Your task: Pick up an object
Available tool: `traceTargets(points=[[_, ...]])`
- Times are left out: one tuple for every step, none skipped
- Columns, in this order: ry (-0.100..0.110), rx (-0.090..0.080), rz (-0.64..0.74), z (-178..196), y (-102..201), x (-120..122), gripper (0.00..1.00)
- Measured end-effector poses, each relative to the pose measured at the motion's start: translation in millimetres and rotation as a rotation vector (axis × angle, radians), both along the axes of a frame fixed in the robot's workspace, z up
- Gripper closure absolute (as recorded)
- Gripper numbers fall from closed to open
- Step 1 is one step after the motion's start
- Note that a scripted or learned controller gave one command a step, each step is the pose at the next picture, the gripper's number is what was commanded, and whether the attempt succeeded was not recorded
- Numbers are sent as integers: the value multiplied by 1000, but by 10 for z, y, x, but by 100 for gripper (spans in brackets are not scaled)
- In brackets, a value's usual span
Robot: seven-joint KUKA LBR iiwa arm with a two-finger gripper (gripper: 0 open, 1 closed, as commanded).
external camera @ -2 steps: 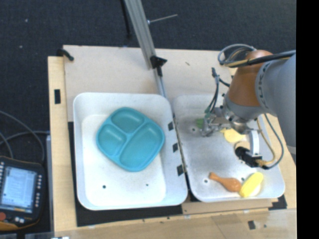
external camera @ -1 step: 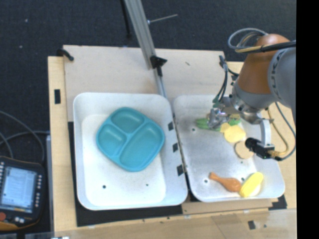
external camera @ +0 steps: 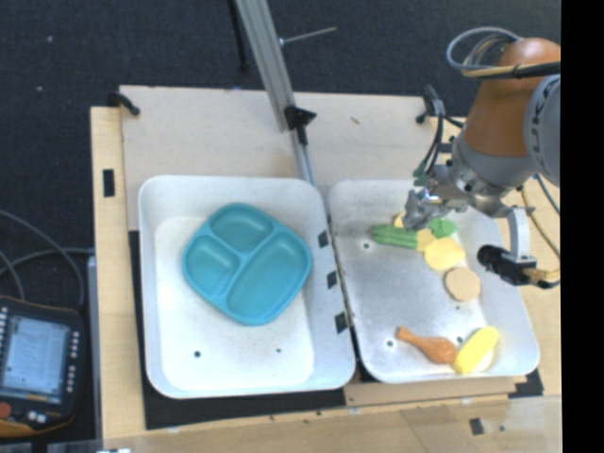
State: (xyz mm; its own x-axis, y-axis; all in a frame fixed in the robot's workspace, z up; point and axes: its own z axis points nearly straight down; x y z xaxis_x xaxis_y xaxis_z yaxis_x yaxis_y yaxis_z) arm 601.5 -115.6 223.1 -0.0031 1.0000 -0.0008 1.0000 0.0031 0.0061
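Observation:
My gripper [external camera: 422, 209] hangs low over the far part of the right bin [external camera: 377, 291], right above a cluster of toy foods. Under and beside it lie a green pod-shaped piece [external camera: 394, 237], a small green piece [external camera: 444, 226] and a pale yellow piece [external camera: 444, 253]. A tan round piece [external camera: 461, 284] lies a little nearer. At the near edge of the bin rest an orange drumstick shape [external camera: 426, 345] and a yellow lemon shape [external camera: 477, 348]. Nothing visible sits between the fingers.
The left bin [external camera: 170, 347] holds a blue divided plate [external camera: 247, 262]. A slanted metal rail [external camera: 269, 55] runs down to the bins' far edge between them. Cables and a black fitting [external camera: 505, 264] hang off the arm at the right bin's right side.

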Motion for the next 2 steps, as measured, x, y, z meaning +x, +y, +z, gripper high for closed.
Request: traceTargets(points=[[4,1,0,78,-9,7,100],[4,2,4,155,436,-6,100]])
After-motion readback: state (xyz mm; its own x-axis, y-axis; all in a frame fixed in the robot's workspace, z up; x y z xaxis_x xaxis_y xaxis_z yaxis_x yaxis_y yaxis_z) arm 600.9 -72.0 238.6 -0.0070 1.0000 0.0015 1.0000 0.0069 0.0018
